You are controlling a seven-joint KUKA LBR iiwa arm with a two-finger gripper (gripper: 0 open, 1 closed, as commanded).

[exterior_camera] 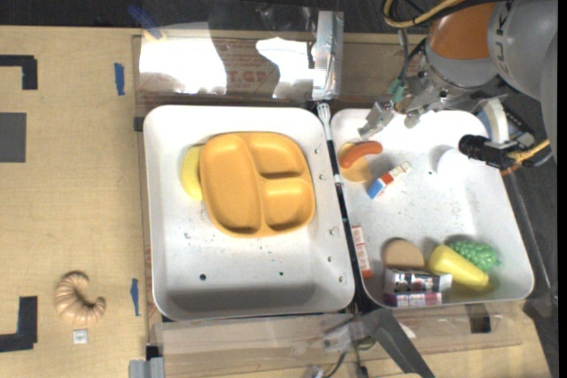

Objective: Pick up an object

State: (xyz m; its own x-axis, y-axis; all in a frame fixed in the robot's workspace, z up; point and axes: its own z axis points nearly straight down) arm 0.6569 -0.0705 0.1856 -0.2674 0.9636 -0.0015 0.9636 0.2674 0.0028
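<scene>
**Above the right bin's far left corner: end effector over a hot dog**

Over the far edge of the right bin [496,217] hangs the end effector [383,115], reached in from the right on the grey arm [523,31]. Finger state: cannot tell, too small and cluttered at the tip. Nothing seen between the fingers.

Just below and slightly left of the end effector, near but apart from it: a hot dog [358,157], lying on the bin floor against the left wall. Just beyond that, a small red, white and blue block [388,180]. Well below, at the bin's near end: a brown piece [403,254], a box [416,284] just under it, and a yellow and green corn [462,261] to their right.

Left of the end effector, in the left bin [168,217]: an orange tray [257,181], upside-down look uncertain, overlapping a yellow item [190,170]. Far to the lower left, on the desk [62,190]: a tan croissant [80,297].
</scene>
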